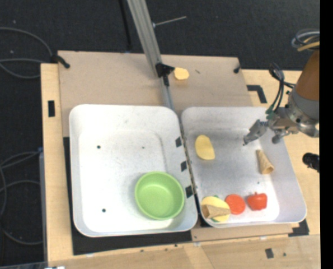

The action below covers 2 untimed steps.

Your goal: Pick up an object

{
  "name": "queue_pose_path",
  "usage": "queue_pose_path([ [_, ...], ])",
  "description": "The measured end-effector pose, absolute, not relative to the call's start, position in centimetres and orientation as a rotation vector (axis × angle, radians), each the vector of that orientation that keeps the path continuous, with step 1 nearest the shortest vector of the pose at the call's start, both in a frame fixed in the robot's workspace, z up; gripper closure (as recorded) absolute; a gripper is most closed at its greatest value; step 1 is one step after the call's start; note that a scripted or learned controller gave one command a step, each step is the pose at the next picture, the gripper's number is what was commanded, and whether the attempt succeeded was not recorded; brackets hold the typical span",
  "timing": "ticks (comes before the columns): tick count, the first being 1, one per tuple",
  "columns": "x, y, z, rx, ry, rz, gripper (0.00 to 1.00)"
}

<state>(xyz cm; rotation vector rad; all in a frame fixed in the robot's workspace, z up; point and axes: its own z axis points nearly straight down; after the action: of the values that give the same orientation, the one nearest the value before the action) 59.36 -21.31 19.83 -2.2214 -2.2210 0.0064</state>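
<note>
Risk first: my gripper (265,132) hangs over the right bin (233,116) near its right wall, fingers spread apart with nothing between them. I judge a straight descent could clip that wall or nudge the tan cone (265,162) lying just below it toward the rim. The yellow piece (205,148) sits near the bin's left edge with bare floor around it, the roomiest approach. Along the front edge, a yellow-and-tan item (215,208), a red-orange ball (235,204) and a red pepper-like toy (257,201) crowd together.
</note>
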Motion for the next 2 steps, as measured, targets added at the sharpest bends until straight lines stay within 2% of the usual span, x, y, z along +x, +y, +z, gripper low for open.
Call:
queue_pose_path([
  [2, 59.9, -21.5, 10.1, -2.222, -2.22, 0.007, 0.0],
])
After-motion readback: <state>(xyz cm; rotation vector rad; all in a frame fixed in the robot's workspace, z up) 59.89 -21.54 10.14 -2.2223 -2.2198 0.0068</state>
